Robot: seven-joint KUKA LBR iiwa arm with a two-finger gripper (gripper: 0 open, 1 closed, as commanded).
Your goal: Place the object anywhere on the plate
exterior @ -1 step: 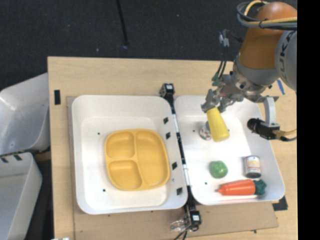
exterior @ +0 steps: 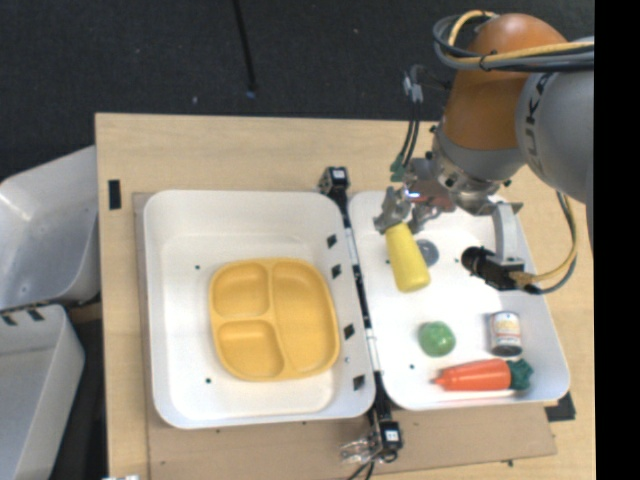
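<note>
The yellow cylinder (exterior: 407,258) is seen in the right bin (exterior: 530,313), near that bin's far left corner, with its upper end directly under the end effector (exterior: 405,208). Whether the cylinder is clamped cannot be told, since the wrist covers the contact area. The arm is judged to be positioned there either to grasp the cylinder or to lift it.

The yellow plate (exterior: 272,318) is set in the middle of the left bin (exterior: 170,268), with bare white floor on all sides, so a wide landing area is offered by its three compartments.

The two bins meet along a raised double rim with black clips (exterior: 352,268), which must be cleared on any transfer leftward. The green ball (exterior: 436,339), the small can (exterior: 506,332) and the orange carrot (exterior: 480,376) are grouped toward the right bin's near edge, well apart from the cylinder, so the path to the rim is judged unobstructed.
</note>
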